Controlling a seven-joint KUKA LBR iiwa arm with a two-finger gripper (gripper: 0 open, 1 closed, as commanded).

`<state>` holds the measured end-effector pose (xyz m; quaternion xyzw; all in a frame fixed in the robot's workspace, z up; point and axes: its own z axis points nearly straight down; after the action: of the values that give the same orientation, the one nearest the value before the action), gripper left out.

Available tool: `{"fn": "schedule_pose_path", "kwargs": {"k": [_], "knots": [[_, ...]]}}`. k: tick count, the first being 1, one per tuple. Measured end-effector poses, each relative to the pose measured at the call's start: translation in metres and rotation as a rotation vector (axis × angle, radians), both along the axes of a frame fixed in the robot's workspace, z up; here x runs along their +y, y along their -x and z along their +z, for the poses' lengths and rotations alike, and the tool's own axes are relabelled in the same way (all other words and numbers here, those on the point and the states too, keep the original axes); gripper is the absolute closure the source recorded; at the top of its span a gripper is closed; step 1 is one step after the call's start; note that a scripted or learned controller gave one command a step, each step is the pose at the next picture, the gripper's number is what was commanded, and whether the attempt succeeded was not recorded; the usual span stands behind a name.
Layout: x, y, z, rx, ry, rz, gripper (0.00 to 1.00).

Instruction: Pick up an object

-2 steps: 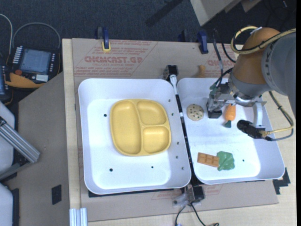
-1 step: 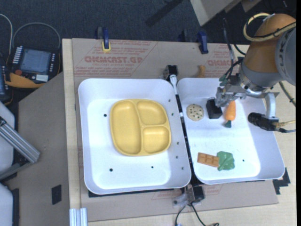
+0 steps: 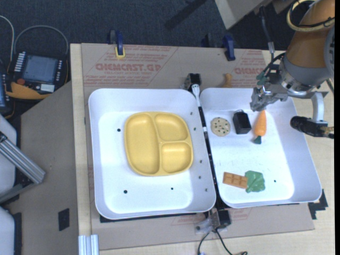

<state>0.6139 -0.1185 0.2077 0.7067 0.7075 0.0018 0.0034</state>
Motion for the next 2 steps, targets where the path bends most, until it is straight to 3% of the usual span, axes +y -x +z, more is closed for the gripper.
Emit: {"fn": "schedule_pose_path", "kwargs": {"k": [2], "knots": [[0.087,0.031,-0.006,0.01,-0.005,0.004,1.0]]}}
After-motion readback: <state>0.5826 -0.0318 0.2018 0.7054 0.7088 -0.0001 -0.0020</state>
